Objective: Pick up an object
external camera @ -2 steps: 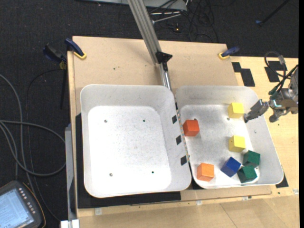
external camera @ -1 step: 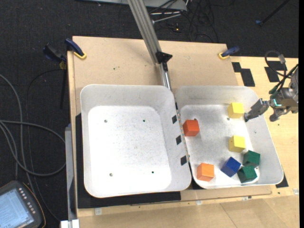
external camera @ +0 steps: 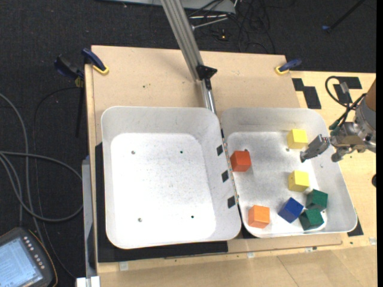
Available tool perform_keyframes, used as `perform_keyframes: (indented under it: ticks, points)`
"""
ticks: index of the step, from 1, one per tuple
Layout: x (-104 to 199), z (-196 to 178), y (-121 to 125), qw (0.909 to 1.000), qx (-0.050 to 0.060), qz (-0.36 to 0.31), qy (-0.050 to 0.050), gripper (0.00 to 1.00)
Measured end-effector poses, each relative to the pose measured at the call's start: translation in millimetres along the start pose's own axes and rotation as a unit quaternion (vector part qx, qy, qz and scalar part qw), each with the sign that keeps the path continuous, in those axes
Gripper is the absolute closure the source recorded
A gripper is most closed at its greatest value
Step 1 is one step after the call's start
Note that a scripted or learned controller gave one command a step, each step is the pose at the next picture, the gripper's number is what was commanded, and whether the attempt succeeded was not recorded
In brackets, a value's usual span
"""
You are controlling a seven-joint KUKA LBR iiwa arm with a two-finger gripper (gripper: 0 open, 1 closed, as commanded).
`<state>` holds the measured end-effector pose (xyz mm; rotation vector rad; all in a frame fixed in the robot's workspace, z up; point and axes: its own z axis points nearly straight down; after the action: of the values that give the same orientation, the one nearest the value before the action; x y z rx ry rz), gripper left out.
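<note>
So the bench (external camera: 251,76) is a tan board with two shallow white bins sitting side by side on it. The left bin (external camera: 116,160) takes up more of the view, and the right bin (external camera: 263,124) has all the blocks in it.

The arm (external camera: 372,109) comes in from the right edge, and its gripper (external camera: 326,150) hangs over the right side of the right bin. Fingers are spread apart, moderately open, with nothing between them. One dark finger (external camera: 312,148) points down-left toward the upper yellow block (external camera: 297,138), its tip just beside it, but I can't tell if it's actually touching.

Blocks, roughly: the red-orange block (external camera: 240,160) sits near the bin's left wall, well apart from the gripper. An orange block (external camera: 259,216) is down by the front-left corner. The blue block (external camera: 291,210) is just to its right, next to two green blocks (external camera: 314,210) that are bunched together at the front-right corner. A second yellow block (external camera: 299,180) sits just above those, below the gripper.

Blue clamps (external camera: 94,60) grip the bench's back corners.
</note>
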<state>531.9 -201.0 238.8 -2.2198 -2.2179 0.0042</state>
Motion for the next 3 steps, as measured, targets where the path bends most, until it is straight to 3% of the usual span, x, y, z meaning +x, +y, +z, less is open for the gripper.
perform_keyframes:
  ticks: [2, 3]
  points:
    - [-1, 111, 6, 1.0000, 0.001, 0.000, 0.001, 0.00]
    - [-2, 97, 8, 1.0000, -0.003, 0.000, -0.001, 1.00]
